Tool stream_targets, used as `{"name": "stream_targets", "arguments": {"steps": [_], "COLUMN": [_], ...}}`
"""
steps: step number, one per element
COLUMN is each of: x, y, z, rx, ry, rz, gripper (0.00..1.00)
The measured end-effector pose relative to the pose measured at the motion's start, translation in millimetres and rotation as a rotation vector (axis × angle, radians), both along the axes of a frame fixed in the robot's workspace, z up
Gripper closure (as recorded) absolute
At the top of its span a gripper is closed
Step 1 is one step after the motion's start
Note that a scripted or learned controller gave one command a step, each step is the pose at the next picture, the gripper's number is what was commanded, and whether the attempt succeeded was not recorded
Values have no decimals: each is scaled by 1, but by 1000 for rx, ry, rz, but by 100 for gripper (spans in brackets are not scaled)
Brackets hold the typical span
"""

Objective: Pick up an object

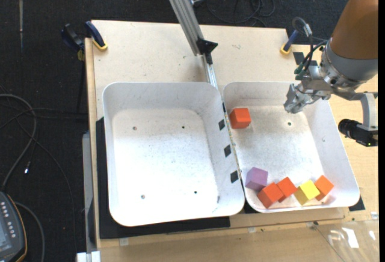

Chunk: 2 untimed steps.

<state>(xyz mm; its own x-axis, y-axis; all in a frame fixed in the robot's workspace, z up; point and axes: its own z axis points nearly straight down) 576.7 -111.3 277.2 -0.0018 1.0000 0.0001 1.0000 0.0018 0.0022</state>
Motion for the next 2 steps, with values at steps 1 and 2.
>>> {"name": "stream_targets", "arguments": {"steps": [1, 2], "x": [-23, -23], "y": [-12, -11], "z": [-184, -182], "rx": [-1, 0], "ry": [1, 1], "rz": [-4, -3], "gripper": [100, 0]}}
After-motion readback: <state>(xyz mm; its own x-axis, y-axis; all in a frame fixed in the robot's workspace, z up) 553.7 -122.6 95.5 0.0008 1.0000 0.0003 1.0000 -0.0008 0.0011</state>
